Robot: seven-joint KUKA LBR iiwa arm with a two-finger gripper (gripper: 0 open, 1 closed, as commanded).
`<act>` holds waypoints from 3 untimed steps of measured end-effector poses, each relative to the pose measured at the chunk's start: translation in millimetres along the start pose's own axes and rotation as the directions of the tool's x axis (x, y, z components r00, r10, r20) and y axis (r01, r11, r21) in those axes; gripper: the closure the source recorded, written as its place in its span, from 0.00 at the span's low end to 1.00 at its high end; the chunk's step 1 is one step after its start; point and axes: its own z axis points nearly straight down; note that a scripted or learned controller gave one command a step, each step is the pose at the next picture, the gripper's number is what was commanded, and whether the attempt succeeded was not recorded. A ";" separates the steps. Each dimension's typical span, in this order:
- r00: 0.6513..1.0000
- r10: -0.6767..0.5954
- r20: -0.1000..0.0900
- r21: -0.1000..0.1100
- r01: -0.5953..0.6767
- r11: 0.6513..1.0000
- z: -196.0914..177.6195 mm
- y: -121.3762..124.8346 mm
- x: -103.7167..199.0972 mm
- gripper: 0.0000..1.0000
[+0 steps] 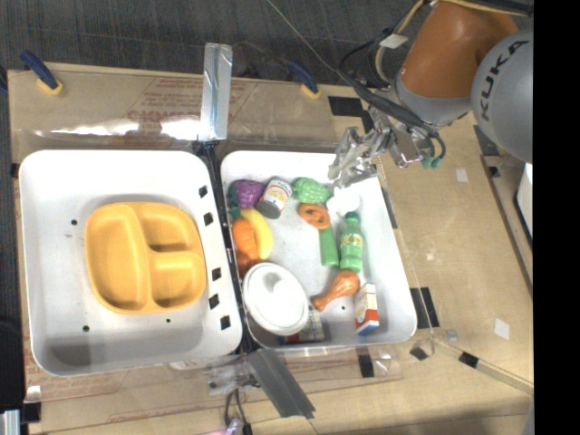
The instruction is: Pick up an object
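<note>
Over the right bin's (399, 270) far rim, jaws (355, 163) hover, apparently apart with nothing between them. Nothing picked yet; candidates like green bottle (351, 243) and pretzel (314, 215) lie in the bin below. Descent and grasp remain.

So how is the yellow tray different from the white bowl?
The yellow tray is yellow, squarish and split into compartments; the white bowl is white, round and undivided. The yellow tray looks much bigger. It lies alone in the left bin; the white bowl sits crowded among toy foods in the right bin. Both are dishes with nothing in them.
</note>
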 end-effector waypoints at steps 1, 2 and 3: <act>0.972 0.233 0.007 0.003 -0.233 0.972 -46.9 17.0 -4.7 1.00; 0.994 0.111 0.000 0.000 -0.111 0.994 -39.3 51.2 -2.9 1.00; 0.994 -0.108 0.002 0.002 0.108 0.994 -16.9 23.2 -5.6 1.00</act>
